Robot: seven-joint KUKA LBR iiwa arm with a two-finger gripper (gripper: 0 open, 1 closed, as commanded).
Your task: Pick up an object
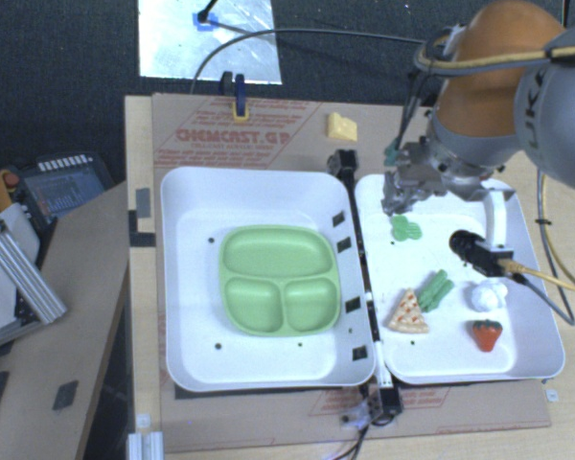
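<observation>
Step in hand, as judged: approach for a grasp on the green piece (405, 228), the nearest pick. It lies just below the gripper (400, 202) in this view, on the floor of the right bin (431, 351), close to the bin's inner wall.

To do it well:
- Centre the gripper over the piece before descending. The tip looks slightly to the wall side of it.
- The piece is small and low, so go nearly to the floor or the close will miss over the top.
- Mind the inner wall, as there is little room on that side.
- Lift straight up and check that the piece comes along.

Other picks lie farther out from the tip, toward the near edge: beans (434, 289), pizza (408, 312), white piece (483, 296), strawberry (486, 334). All are well apart from the green piece, so there is no crowding.

Pose: the arm (503, 65) reaches in from the right, wrist bent downward, tool pointing steeply at the bin's far inner corner. Gripper spread or closed: cannot tell, since the tip is blurred against the white. Nothing seen held.
</observation>
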